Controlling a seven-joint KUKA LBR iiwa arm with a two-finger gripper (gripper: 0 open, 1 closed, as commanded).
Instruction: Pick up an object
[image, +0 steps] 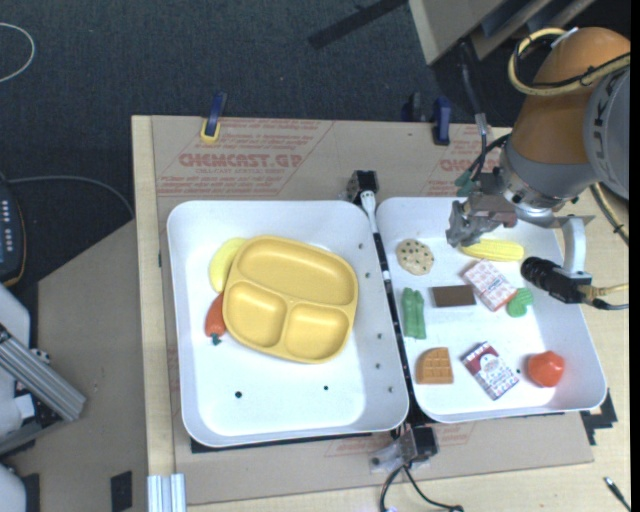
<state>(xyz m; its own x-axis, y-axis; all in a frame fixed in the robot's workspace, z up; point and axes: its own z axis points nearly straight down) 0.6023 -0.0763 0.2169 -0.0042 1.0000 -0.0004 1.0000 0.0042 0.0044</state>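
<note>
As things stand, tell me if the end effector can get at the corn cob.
Probably yes. The end effector hangs at the left end of the corn cob in the right bin, with nothing lying over the cob; the cookie and carton lie apart.

You see 2 smooth, glossy white plastic bins (190, 330) on a matt board printed in red (250, 155). The yellow divided tray (290, 298) looks like smooth moulded plastic with a soft sheen. The cookie (414, 256) has a rough, speckled face; the tomato (545, 369) shines. The arm's orange band (570, 85) is glossy.
</note>
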